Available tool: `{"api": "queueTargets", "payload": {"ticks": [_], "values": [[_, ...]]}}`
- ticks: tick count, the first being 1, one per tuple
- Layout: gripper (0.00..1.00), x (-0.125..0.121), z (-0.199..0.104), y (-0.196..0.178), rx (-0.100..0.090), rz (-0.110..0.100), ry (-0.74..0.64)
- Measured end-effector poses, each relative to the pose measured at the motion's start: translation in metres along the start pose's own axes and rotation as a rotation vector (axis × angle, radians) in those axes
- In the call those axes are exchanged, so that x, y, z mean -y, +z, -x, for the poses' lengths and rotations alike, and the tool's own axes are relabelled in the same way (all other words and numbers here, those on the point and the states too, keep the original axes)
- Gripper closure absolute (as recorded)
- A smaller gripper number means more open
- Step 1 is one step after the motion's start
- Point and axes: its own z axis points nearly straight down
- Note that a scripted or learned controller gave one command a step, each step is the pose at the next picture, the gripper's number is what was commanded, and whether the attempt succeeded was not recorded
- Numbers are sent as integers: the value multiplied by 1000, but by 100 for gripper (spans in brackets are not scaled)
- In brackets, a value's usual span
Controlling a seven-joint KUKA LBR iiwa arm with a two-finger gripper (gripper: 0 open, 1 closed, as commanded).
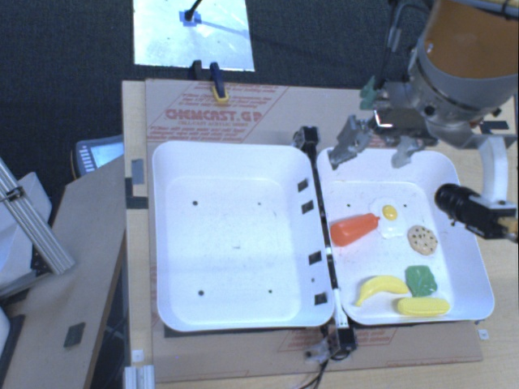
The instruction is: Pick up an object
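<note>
Camera view, from above at a slant. My gripper (pixel 375 146) hangs over the far edge of the right bin (pixel 464 217), fingers spread apart with nothing between them. One finger (pixel 347 144) sits close to the black-clipped divider (pixel 318 233) where the two bins meet; the other (pixel 403 151) is further toward my arm's side.

Below and toward the camera from my fingers, all inside the right bin: a fried egg (pixel 389 214) nearest, an orange carrot (pixel 353 229) just beside it on the divider side, a cookie (pixel 422 239) past the egg. Further off, near the bin's near rim, a banana (pixel 381 287), a green piece (pixel 421 279) touching or nearly touching a yellow piece (pixel 422 305).

Open floor lies directly under my fingers, between the far rim and the egg. Across the divider from me, the left bin (pixel 174 241) offers broad bare floor.
</note>
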Motion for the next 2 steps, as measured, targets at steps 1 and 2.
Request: {"api": "queueTargets", "payload": {"ticks": [1,2], "values": [[0,0,-45,-58,-1,1,-1],[100,-1,-43,-66,0,-2,-1]]}}
